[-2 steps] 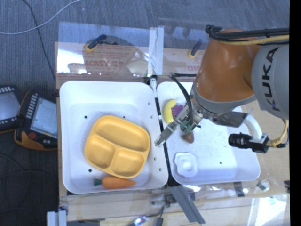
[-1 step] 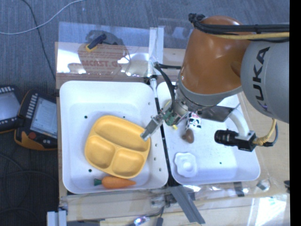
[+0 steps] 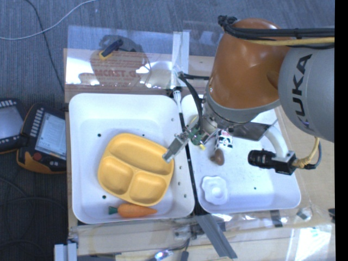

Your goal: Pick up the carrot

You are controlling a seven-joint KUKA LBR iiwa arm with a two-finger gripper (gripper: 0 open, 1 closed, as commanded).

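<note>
On the camera view, I am seeing the tool (image 3: 173, 150) hanging near the middle of the frame, over the wall where the two white bins meet. Its tip is slanting down-left above the right rim of a yellow divided plate (image 3: 128, 170). I am not able to tell whether the tool is apart or together.

The carrot (image 3: 137, 211) is lying flat in the lower left of the frame, in the left bin (image 3: 81, 118), along that bin's lower wall and just below the plate. Its green end is pointing left, and it is well apart from the tool.

In the right bin (image 3: 283, 194), a white moulded piece (image 3: 213, 190) is sitting at the lower left. A small brown thing (image 3: 218, 157) and a small black-and-white figure (image 3: 223, 141) are lying just beside the arm (image 3: 244, 69), which is covering the upper right. A handheld controller (image 3: 43, 137) is resting on the carpet at the left edge.
</note>
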